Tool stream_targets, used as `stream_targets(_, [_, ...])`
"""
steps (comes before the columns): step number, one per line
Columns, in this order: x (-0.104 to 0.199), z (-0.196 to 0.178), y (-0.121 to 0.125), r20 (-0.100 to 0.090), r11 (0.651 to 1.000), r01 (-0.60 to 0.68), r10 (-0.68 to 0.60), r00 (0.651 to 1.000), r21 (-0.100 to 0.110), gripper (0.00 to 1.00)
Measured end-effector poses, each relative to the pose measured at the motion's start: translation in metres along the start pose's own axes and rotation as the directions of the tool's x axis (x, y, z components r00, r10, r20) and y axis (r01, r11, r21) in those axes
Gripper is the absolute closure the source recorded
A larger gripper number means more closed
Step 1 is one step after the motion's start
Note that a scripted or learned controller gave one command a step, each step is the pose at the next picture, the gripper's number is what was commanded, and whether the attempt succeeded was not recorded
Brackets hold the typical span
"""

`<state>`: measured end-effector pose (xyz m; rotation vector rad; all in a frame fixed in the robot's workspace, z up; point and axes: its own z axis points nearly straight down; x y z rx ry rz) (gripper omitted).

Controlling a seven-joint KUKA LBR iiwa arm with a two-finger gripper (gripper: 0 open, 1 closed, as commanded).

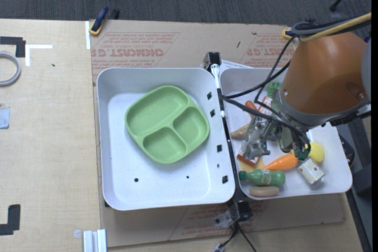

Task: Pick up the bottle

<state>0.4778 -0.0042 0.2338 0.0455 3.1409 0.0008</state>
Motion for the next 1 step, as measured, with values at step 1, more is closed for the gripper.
stream_targets(1, [0.0019,0.0091,0.0635,0.0,1.0,-0.005,0.005,1.0,0.0,1.0])
